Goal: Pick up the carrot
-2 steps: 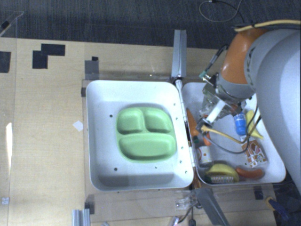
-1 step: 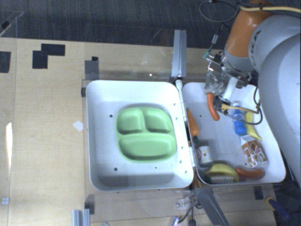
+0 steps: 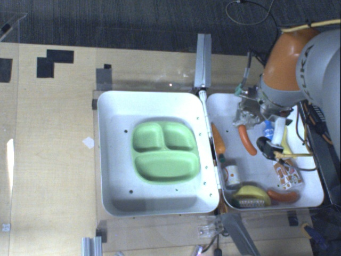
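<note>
The carrot (image 3: 217, 139), orange with a dark green end, lies lengthwise against the left wall of the right bin (image 3: 314, 193). My gripper (image 3: 244, 118) hangs over the upper middle of that bin, to the right of the carrot and apart from it. It sits just above the top end of a red sausage (image 3: 248, 142). Nothing shows between the gripper and the carrot.
The left bin (image 3: 112, 143) holds a green divided plate (image 3: 165, 151). In the right bin lie a small can (image 3: 230, 174), a banana (image 3: 250, 192), a second sausage (image 3: 283, 197), a blue-white bottle (image 3: 270, 129) and a printed packet (image 3: 287, 174).
</note>
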You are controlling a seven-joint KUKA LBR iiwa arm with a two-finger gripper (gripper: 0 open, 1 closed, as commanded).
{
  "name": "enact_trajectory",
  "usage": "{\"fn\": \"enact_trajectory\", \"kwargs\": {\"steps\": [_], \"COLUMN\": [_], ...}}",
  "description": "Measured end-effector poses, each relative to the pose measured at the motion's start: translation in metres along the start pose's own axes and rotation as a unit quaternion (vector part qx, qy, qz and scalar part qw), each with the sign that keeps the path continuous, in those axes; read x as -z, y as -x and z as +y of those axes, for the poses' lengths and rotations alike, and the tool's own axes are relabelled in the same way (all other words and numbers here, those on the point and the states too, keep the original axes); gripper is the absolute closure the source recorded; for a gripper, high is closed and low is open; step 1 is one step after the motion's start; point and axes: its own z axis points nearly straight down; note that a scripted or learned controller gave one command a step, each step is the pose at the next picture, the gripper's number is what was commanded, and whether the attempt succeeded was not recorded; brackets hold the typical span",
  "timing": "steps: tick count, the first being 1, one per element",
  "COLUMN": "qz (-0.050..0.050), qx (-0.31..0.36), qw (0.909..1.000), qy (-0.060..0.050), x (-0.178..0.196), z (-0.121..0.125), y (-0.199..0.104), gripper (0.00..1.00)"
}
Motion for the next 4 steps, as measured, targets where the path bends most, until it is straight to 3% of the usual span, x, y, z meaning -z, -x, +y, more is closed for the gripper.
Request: {"fn": "enact_trajectory", "kwargs": {"steps": [1,2,3,4], "qz": [0.001,0.000,0.000,0.000], "qx": [-0.152,-0.038,-0.124,-0.039], "qw": [0.9884,0.9993,0.9923,0.9992], "qy": [0.003,0.001,0.001,0.001], "x": [-0.096,0.001,-0.096,0.001], "z": [-0.031,-0.013,-0.032,-0.030], "y": [0.043,0.026,0.054,0.022], "gripper": [1.00,1.00,1.00,1.00]}}
